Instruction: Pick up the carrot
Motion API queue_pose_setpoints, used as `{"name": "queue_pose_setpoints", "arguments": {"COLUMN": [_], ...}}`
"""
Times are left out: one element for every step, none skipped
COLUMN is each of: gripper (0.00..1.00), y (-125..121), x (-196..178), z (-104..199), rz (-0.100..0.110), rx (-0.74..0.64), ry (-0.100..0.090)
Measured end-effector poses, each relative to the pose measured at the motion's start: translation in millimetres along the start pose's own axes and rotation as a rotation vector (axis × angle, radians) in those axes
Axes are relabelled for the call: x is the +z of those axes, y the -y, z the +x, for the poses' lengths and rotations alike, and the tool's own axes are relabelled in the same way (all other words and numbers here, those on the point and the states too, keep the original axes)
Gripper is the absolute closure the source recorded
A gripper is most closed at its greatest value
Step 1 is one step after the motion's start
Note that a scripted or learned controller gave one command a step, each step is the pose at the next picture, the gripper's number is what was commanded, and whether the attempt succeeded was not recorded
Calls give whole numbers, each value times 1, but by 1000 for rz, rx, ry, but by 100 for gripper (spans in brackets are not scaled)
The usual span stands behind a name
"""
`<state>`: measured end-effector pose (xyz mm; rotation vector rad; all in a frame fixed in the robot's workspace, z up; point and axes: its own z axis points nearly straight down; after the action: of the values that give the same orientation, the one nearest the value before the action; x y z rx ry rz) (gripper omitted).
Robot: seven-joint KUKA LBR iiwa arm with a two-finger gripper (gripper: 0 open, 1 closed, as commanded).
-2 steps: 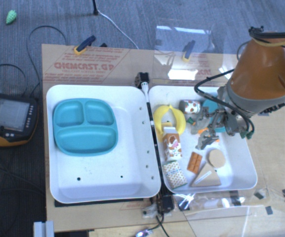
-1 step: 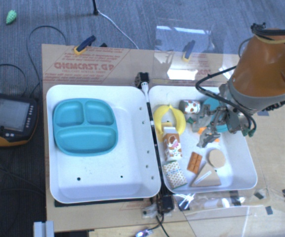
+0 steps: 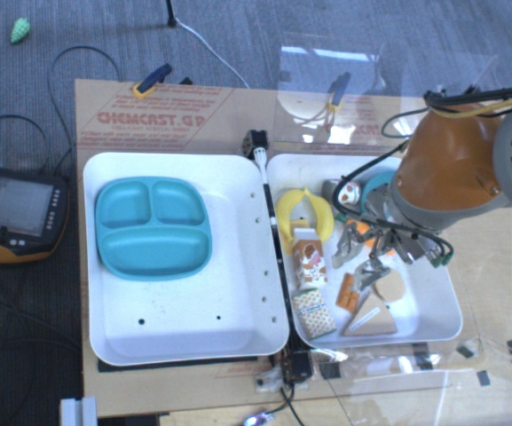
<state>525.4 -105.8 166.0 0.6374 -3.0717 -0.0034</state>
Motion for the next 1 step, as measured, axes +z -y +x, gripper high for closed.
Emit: {"name": "queue_pose_setpoints", "arguments": {"gripper": [100], "y": [-72], "x": [-60], "z": [2], "rz": [4], "rx": [-196], "ry": [9]}}
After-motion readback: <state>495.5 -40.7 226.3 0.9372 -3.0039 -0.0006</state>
